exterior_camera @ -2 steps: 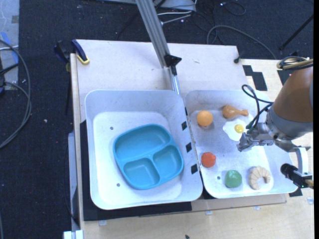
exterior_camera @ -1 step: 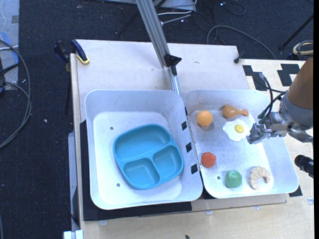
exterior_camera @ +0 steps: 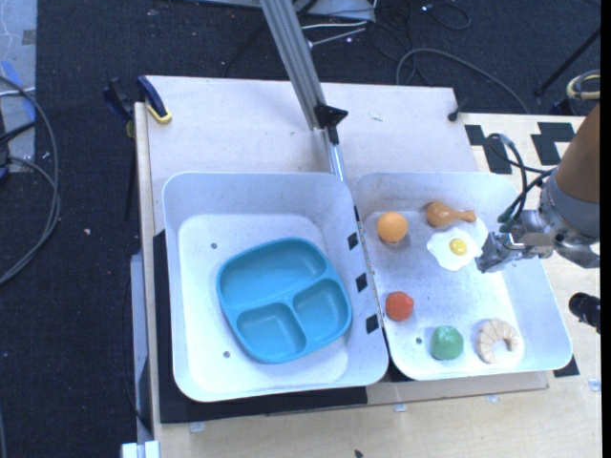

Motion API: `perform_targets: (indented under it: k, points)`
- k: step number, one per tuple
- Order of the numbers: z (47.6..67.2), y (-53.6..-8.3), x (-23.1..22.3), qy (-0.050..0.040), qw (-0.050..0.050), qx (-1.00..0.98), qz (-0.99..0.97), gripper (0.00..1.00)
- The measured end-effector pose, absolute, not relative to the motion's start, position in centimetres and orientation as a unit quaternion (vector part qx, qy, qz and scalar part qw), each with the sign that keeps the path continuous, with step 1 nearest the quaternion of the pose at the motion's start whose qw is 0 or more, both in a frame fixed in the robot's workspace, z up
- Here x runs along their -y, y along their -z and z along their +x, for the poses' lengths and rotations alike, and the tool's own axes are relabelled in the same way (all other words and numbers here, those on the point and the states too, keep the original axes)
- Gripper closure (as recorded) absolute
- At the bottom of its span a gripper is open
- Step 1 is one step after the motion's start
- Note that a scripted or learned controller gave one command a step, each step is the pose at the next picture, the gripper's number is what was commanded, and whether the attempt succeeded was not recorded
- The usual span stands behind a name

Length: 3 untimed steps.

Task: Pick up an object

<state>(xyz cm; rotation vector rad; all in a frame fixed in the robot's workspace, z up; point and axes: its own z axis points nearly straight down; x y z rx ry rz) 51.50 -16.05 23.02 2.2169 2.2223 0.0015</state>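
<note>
while a green toy (exterior_camera: 445, 342) and a pale shrimp (exterior_camera: 497, 339) are seen nearest in the right bin (exterior_camera: 544, 294), a red ball (exterior_camera: 399, 304) lies behind them, then a fried egg (exterior_camera: 452, 249), an orange (exterior_camera: 391, 227) and a drumstick (exterior_camera: 447, 215). the gripper (exterior_camera: 494, 256) is poised just beside the egg; its state cannot be told. a blue tray (exterior_camera: 283, 300) is held in the left bin (exterior_camera: 191, 256).
</note>
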Motion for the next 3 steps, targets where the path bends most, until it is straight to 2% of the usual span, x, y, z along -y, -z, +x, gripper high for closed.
perform_targets:
  k: [3]
  points:
    - [50.8, -22.6, -0.3, 0.0, -0.001, -0.71, 0.704, 1.0]
